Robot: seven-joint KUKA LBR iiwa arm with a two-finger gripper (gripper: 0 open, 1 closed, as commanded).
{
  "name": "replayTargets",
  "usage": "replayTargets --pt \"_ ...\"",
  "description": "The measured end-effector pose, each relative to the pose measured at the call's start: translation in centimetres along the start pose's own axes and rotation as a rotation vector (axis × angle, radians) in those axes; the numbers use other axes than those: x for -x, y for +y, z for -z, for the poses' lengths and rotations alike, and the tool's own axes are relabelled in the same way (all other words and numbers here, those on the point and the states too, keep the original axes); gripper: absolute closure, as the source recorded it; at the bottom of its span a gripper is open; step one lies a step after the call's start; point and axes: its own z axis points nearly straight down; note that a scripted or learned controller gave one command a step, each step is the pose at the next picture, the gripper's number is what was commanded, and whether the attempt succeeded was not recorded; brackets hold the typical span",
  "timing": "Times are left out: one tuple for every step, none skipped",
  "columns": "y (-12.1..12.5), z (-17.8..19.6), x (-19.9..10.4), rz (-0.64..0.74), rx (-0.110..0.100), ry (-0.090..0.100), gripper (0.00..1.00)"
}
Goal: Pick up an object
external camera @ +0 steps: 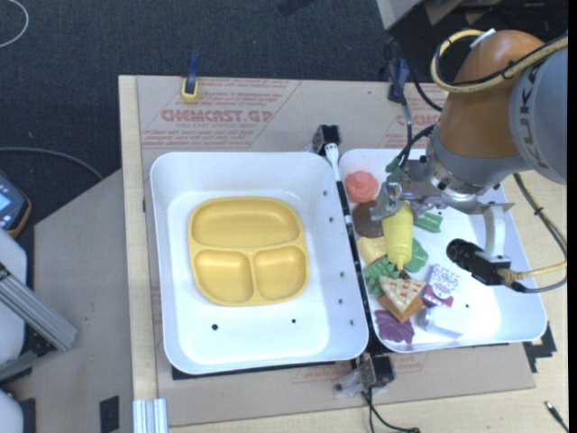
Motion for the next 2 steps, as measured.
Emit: replayTargets --pt "-1.0 1.1 -0.7 0.001 -0.001 0.001 1.00" --pt "0.3 1.7 -0.5 0.001 0.002 0.000 1.00"
